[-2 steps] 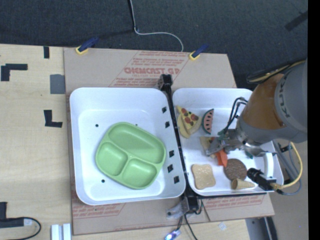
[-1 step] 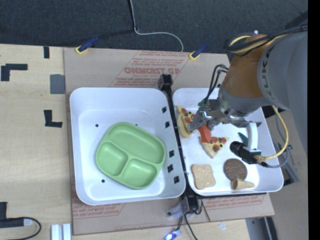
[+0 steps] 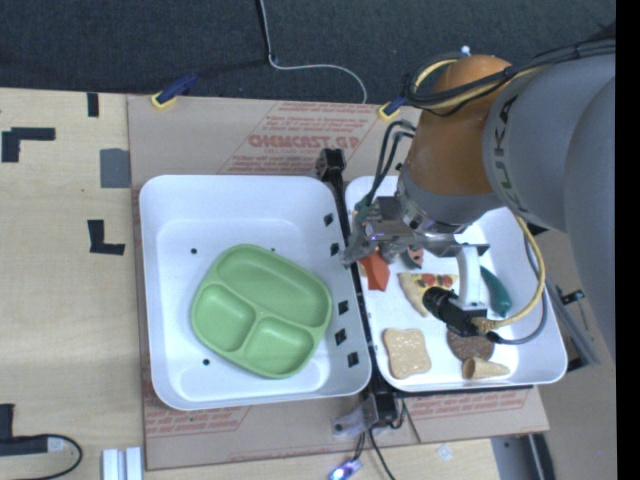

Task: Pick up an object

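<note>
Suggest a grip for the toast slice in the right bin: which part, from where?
The toast slice lies flat near the right bin's front-left corner. Probably best from straight above, fingers spanning its left and right edges. The bin wall sits close on its left, so that finger has little room.

The grey arm [image 3: 560, 138] comes in from the right and bends down toward the bench, its orange band [image 3: 455, 133] sitting just above the wrist (cables loop over and beside it). Below the band the wrist narrows to the gripper [image 3: 372, 253], which points downward and slightly left, low over the near-left part of the right-hand bin.
</note>
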Robot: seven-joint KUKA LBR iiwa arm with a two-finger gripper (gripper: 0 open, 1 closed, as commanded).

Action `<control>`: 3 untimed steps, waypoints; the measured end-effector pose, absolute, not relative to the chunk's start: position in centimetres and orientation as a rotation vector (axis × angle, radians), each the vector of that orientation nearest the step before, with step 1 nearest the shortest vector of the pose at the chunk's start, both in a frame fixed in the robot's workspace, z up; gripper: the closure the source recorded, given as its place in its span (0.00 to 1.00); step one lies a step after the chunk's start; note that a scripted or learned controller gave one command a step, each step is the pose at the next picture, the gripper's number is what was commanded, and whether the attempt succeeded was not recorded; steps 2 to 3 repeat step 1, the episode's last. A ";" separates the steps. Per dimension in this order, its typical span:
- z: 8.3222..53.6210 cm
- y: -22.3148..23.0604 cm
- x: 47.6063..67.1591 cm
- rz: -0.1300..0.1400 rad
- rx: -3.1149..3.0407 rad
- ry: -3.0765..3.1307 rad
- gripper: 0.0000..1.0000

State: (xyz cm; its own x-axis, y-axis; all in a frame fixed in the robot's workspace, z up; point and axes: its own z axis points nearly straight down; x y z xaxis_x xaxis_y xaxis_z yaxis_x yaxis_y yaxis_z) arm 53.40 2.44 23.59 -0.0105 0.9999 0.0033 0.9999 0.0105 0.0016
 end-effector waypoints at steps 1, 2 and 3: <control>32.0 8.0 52.5 -0.009 -2.213 -2.233 1.00; 32.0 8.0 52.5 -0.009 -2.213 -2.233 1.00; 32.0 8.0 52.5 -0.009 -2.213 -2.233 1.00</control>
